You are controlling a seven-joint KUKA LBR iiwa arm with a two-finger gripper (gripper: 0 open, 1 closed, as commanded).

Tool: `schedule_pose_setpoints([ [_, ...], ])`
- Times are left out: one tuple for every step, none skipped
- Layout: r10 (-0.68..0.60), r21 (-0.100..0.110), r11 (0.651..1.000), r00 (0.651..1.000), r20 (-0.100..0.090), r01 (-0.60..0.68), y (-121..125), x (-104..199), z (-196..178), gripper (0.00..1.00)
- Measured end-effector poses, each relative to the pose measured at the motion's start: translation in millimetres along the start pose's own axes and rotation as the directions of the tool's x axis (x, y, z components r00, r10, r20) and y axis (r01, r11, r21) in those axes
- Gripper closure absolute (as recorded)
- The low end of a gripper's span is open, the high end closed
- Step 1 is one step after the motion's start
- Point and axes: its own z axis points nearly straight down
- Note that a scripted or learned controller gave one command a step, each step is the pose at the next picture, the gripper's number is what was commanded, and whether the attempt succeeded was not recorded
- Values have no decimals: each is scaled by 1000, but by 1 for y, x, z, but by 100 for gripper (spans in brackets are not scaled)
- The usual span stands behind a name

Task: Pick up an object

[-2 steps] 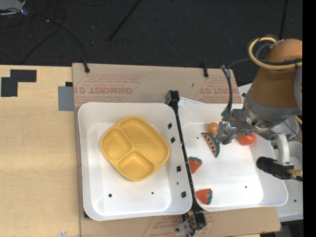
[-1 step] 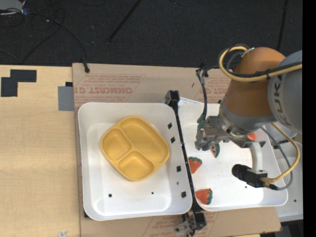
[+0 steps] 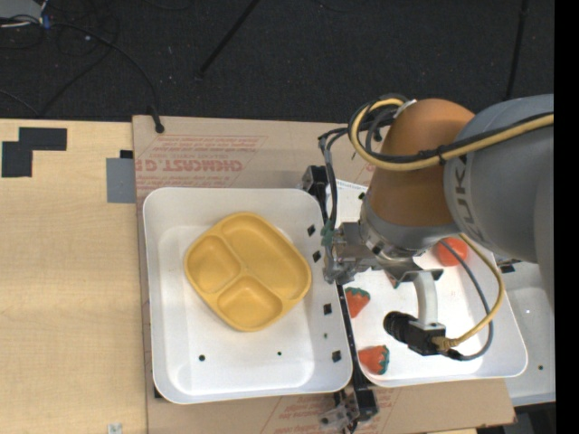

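Orange-banded and grey, my arm is hanging over the right white plastic bin (image 3: pixel 507 355), hiding the pincer; its state I cannot tell. Small red strawberry-like toys (image 3: pixel 359 302) are lying there unlifted; the yellow divided plate (image 3: pixel 246 269) is sitting left.

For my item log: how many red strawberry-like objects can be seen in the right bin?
3: one near the bin's left wall, one at the front edge, one partly behind the arm. Others may be hidden under the arm.

Bright, even overhead light; sharp focus, faint shadows.
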Motion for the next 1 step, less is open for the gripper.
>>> schedule_pose_setpoints([
  [-1,1,1000,1000,1,1,-7,52,12,100],
])
